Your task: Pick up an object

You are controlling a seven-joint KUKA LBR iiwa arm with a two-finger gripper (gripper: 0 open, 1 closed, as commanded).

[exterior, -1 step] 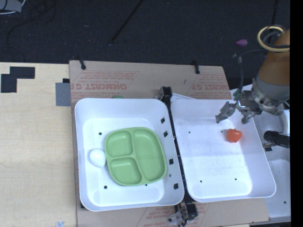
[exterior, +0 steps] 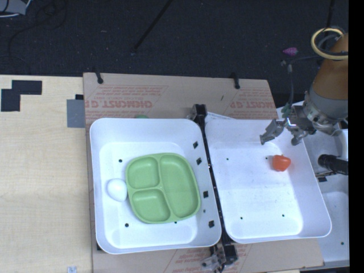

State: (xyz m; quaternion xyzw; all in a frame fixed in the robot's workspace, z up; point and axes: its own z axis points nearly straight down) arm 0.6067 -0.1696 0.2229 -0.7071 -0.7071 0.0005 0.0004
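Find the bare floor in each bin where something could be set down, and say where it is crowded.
Right bin: free across its middle and near end, left of and below the orange object. Crowded at its far right corner, under the gripper. Left bin: the green divided plate and white ball cover the middle; a strip along the far wall is bare.

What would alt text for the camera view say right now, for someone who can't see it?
The gripper hangs with open jaws over the right white bin, just above a small orange-red object and not holding it. The left white bin holds a green three-compartment tray with a white egg-like ball touching its left edge.
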